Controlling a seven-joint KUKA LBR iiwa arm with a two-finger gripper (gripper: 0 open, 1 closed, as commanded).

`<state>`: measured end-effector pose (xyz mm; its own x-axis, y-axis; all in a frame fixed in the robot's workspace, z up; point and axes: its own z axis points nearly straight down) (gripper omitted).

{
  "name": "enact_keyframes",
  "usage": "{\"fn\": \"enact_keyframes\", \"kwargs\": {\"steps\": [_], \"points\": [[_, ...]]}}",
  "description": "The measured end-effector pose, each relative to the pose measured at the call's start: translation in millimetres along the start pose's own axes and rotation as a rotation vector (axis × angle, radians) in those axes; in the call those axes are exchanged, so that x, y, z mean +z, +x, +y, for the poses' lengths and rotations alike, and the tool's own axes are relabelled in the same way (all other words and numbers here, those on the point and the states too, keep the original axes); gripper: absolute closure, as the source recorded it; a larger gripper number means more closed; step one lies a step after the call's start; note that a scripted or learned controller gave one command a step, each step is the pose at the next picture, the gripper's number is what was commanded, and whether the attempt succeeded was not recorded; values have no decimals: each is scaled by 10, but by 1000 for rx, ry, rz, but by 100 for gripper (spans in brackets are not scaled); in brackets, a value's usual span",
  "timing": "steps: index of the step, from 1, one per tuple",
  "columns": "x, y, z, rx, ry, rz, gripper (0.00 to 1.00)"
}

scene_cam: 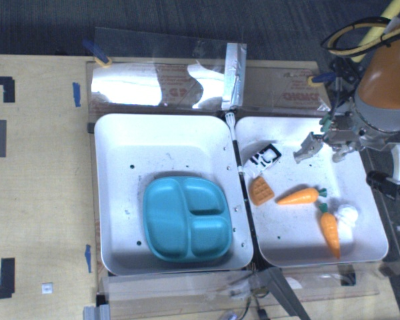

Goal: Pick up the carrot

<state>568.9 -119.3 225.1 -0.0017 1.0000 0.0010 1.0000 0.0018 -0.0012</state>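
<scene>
Where the right-hand shallow white plastic bin (370,245) fills the lower right of the frame, two orange toy carrots lie on its floor. One orange carrot with a small green top (297,196) lies nearly level at the middle of the bin, its pointed end toward the left and its green end toward the right. The second orange carrot (329,232) lies just below and to the right of it, running steeply down toward the bin's lower edge, with its green end uppermost, close to the first carrot's green top. A small white rounded object (347,217) sits touching the second carrot's right side. Just left of the level carrot's tip lies a tan, ridged waffle-like piece (261,191), hard by the wall between the bins. Above that piece a small black-and-white tag (265,155) lies on the bin floor.

The two-finger metal gripper (323,145) hangs over the upper part of the right bin, above and well apart from both carrots. Its fingers stand spread, with nothing between them. The grey arm with its orange band (384,79) reaches in from the upper right of the frame.

In the left shallow white bin (113,139) rests a teal divided plastic plate (186,217), toward the bin's lower middle.
</scene>
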Motion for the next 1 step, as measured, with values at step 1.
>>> {"fn": "enact_keyframes", "kwargs": {"steps": [1], "points": [[1128,-330,-259,166,6,0,0]]}}
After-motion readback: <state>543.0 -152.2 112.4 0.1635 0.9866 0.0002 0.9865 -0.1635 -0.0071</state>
